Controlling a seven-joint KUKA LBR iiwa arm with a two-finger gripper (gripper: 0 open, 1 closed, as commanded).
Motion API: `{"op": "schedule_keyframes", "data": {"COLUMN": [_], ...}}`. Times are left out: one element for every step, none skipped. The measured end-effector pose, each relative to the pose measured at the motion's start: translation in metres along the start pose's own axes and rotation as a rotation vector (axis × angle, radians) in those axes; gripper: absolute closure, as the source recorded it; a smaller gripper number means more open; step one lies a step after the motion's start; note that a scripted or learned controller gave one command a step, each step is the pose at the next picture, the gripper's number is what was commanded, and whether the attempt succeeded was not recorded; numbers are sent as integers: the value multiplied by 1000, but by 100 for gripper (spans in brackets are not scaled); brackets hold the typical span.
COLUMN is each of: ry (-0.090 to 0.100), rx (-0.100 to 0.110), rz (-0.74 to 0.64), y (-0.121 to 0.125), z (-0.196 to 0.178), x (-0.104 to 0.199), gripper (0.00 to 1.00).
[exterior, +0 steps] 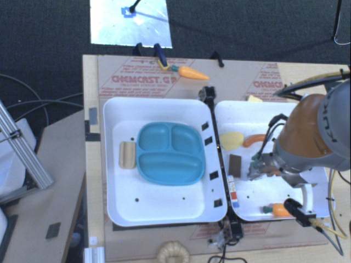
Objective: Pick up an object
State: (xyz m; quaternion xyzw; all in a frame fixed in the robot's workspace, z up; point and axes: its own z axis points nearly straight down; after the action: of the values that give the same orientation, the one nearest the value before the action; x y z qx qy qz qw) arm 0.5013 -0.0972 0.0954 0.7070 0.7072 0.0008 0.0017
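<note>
The right bin (pixel 249 210) holds a pale yellow rounded piece (pixel 231 140), an orange sausage-shaped piece (pixel 253 141), a small brown block (pixel 235 164) and a little carrot (pixel 278 209) near the front wall. My gripper (pixel 256 167) hangs low over the middle of this bin, just right of the brown block and below the orange piece. I cannot make out anything held in it. The arm's orange band and grey wrist hide the right half of the bin.
The left bin (pixel 118 201) carries a blue divided plate (pixel 167 152) and a wooden block (pixel 127 154). A toy carrot (pixel 189 73) and a blue clamp (pixel 160 53) lie on the cardboard behind the bins. A yellow bit (pixel 254 98) sits at the right bin's back edge.
</note>
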Motion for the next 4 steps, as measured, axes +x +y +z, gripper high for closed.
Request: {"op": "schedule_keyframes", "data": {"ry": [1, 1, 1, 3], "rx": [0, -2, -3, 2], "rz": [-4, -4, -4, -10], "y": [5, -1, 1, 12], "z": [-43, -91, -131, -121], "x": [2, 5, 5, 55], "gripper": [100, 100, 100, 100]}}
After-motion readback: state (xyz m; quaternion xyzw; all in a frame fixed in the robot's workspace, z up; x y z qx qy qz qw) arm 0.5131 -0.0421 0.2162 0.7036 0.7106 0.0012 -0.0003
